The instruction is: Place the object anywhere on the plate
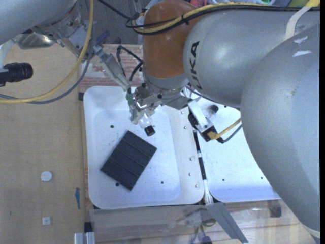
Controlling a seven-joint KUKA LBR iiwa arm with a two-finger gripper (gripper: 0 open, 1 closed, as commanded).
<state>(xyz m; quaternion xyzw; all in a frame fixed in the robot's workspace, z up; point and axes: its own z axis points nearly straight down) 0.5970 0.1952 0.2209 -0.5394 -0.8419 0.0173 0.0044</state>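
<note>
Since the small black block (149, 130) looks light and stiff, I'd pinch its flat sides; whether my tool (138, 112) is open, I cannot tell.

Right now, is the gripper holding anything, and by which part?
Nothing visibly held: the small black block lies in the left bin, just beside the gripper.

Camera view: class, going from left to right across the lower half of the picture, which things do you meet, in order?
In order: small white disc → blue strip → black plate → right bin.
</note>
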